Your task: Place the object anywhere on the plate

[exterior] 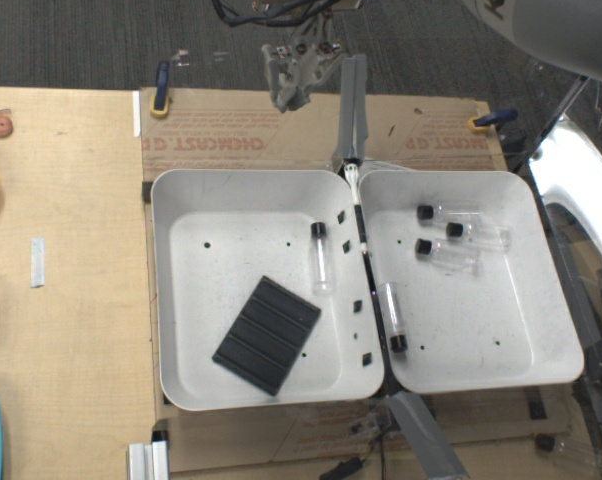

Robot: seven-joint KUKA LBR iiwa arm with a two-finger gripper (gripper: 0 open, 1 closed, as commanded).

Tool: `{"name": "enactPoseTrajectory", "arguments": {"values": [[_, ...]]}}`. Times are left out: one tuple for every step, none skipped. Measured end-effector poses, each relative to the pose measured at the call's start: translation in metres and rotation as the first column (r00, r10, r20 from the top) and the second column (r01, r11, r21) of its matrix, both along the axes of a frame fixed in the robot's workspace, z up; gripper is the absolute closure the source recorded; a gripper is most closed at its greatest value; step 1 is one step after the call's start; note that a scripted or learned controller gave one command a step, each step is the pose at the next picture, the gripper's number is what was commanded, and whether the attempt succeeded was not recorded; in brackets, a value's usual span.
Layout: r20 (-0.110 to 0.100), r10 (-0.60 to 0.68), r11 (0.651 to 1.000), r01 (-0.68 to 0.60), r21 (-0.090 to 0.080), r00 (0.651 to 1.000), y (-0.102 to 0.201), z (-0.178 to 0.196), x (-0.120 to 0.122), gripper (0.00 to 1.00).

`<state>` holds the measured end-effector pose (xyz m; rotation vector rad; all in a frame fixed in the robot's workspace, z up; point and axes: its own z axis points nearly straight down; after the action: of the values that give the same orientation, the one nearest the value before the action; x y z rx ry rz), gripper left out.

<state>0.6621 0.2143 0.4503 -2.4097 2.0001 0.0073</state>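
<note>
Clear vial (322, 256) lies in the left bin (181, 218) beside a black ribbed plate (268, 334). Hand (299, 73) hangs above cardboard-covered table (231, 138), grip state indeterminate. Dark carpet (71, 18) behind.

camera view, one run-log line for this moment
gripper: raised behind bins, nothing seen held | black plate: left bin | clear tube: left bin, off plate | placement: not done

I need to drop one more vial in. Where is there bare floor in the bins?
Left bin: bare along its left side, beside the black plate; one vial by the divider. Right bin: bare lower right; three vials crowd the top, another lies along its left wall.
</note>
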Motion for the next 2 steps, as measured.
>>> {"name": "enactPoseTrajectory", "arguments": {"values": [[0.001,-0.009,1.000,0.009,0.006,1.000,-0.0017,0.0086,0.0019,1.00],[0.002,-0.017,1.000,0.017,0.012,1.000,-0.0032,0.0171,0.0036,1.00]]}}
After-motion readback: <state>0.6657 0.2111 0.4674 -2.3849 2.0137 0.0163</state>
